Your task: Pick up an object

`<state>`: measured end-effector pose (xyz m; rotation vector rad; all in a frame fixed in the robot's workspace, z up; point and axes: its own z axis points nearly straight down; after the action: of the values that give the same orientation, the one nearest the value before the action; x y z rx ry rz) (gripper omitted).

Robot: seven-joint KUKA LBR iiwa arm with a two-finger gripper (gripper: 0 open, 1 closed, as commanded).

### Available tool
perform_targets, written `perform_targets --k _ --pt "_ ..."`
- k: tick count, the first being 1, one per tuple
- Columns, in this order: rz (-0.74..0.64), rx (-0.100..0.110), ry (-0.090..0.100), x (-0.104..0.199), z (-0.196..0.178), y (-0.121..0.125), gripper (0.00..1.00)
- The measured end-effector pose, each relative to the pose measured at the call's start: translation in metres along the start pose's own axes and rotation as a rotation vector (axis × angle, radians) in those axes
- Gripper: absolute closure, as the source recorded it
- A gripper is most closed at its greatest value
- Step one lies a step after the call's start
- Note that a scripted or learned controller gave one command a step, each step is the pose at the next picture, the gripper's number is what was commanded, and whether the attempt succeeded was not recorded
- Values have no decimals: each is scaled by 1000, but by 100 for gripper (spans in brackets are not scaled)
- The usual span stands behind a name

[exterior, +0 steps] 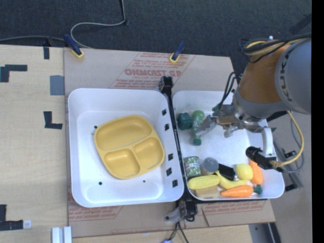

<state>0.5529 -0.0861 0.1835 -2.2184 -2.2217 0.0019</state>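
The claw (218, 127) hangs over the upper middle of the right bin (223, 97); its grey fingers (202, 127) spread apart with nothing between them. Just off its 9 o'clock side stand two green toys (191, 119), one dark, one lighter, near the bin's left wall, with a small green bit (196, 142) just below them. The arm (268, 80), grey with an orange band, comes in from 3 o'clock and covers the bin's upper right corner.

Along the bin's 6 o'clock wall lie the other things, packed close: a green can (191, 165), a grey disc (209, 164), a corn cob (203, 181), a black piece (227, 172), a lemon (244, 171) and carrots (238, 191). The white floor between that row and the claw lies bare.

At 9 o'clock, across the divider, the left bin (81, 135) carries a yellow sectioned plate (129, 146), with white floor around it on every side.

Both bins sit on brown cardboard (147, 72) held by yellow clamps (177, 54) at 12 o'clock, on a pale wood table (30, 151). Dark carpet (177, 9) lies beyond, crossed by a cable (96, 25).
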Motion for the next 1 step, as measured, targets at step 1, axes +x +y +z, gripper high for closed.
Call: perform_targets --k 1 --pt "0 -2 -1 -7 95 34 0"
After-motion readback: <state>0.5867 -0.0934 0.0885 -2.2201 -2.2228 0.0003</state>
